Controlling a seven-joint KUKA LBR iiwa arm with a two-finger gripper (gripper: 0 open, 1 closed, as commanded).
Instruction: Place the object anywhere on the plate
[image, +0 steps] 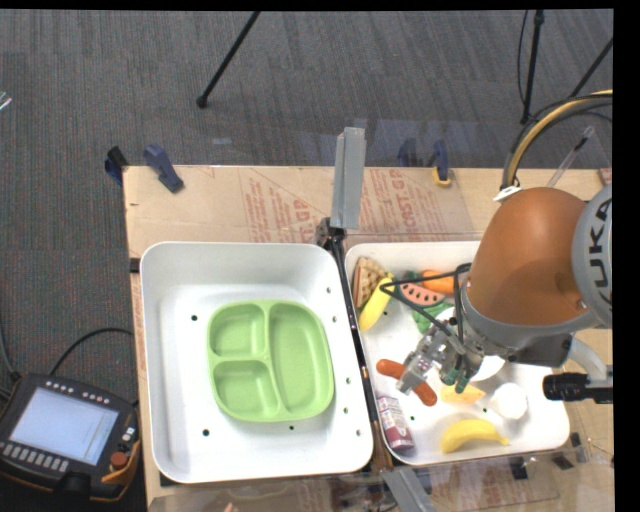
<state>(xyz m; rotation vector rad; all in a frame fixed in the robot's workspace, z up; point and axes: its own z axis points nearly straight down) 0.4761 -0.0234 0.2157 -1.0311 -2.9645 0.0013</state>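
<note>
Down in the right white bin (540, 430): grey two-finger gripper (437, 368), fingers pointing near-left, tips just over a red sausage-shaped toy (408, 381). Can't tell how wide it's parted, nor whether anything sits betw. the tips; metal parts blur together w/ the toys below.

Sausage toy: smooth plastic, rounded ends, lying at a slant on bin floor, partly hidden by gripper.

Left white bin (170, 300), shallow, rounded corners, holds the light green three-section plastic plate (270, 360) near its centre. Matte, rounded-rectangle shape, one long section right, two smaller ones left. Plate well apart from gripper.

Other toys, right bin:
- yellow banana (472, 433), near side, curved, glossy
- white round ball-like item (508, 401), just right of gripper
- watermelon slice (423, 295), far side, red w/ green rind
- waffle-patterned brown piece (368, 277), far-left corner
- small pink-and-grey can (394, 422), on its side at near-left edge

Bench top (230, 205): bare plywood w/ red print.
</note>
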